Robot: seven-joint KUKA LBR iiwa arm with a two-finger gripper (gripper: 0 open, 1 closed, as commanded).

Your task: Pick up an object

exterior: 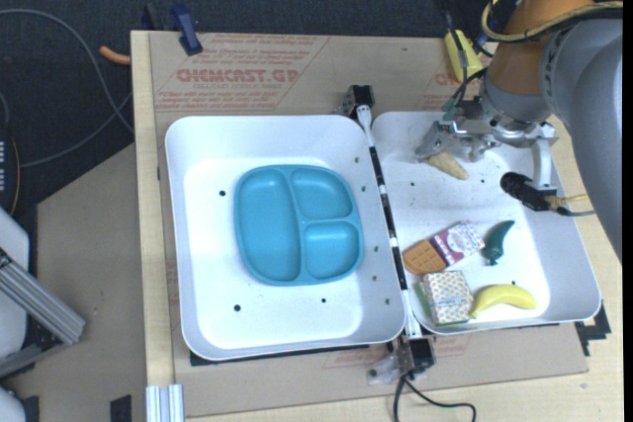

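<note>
Approach step: my tool [450, 141] sits low over a tan piece [452, 166] in the right bin [584, 257]; jaw state I cannot tell. Next: close, lift.

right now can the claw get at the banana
Probably yes. The banana lies uncovered at the right bin's near edge, and the claw sits over the far end of the same bin.

txt: "chemcast gp" | red print | on brown board [237, 74] behind bins
</note>
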